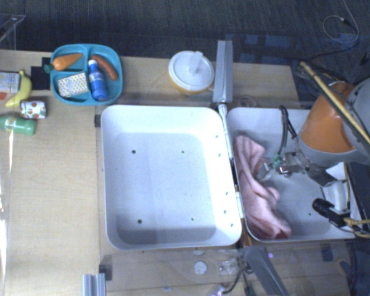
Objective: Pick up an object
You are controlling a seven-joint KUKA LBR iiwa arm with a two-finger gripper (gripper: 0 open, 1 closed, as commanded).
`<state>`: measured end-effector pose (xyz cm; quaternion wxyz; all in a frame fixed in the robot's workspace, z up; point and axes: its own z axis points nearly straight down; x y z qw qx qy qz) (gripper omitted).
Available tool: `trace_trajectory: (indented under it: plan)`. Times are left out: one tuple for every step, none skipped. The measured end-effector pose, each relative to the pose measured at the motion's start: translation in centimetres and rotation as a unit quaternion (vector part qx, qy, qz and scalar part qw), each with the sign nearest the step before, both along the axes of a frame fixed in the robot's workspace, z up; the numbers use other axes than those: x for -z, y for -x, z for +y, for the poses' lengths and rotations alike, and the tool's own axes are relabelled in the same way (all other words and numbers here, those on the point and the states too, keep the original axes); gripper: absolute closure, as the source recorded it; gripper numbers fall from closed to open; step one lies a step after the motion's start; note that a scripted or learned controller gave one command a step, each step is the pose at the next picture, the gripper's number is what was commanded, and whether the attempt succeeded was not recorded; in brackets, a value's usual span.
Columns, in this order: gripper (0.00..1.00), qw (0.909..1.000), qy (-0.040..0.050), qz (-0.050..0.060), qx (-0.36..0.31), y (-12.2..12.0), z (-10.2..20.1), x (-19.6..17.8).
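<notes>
A crumpled pink cloth (258, 190) lies along the left wall of the right bin (296, 224), stretching from its upper left to its lower left corner. The gripper (272, 165) hangs low in that bin, right at the cloth's right edge about halfway down. The grey arm with its orange band (324, 128) comes in from the right above it. The view is too small and cluttered at the wrist to tell how the gripper stands or whether cloth is in it.
The left bin (166, 177) sits beside the right one, a metal divider (222, 73) between their far ends. A blue tray (86, 73) of toy food, a white lidded cup (191, 71), and small items (15, 103) stand on the bench at back left. Cables trail at right.
</notes>
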<state>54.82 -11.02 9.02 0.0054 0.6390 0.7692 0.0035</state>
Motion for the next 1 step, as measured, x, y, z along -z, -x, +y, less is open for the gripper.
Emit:
trace_trajectory:
  plan:
    - [0.0,0.9999,0.0,0.0,-0.011,-7.44,2.14,0.16]
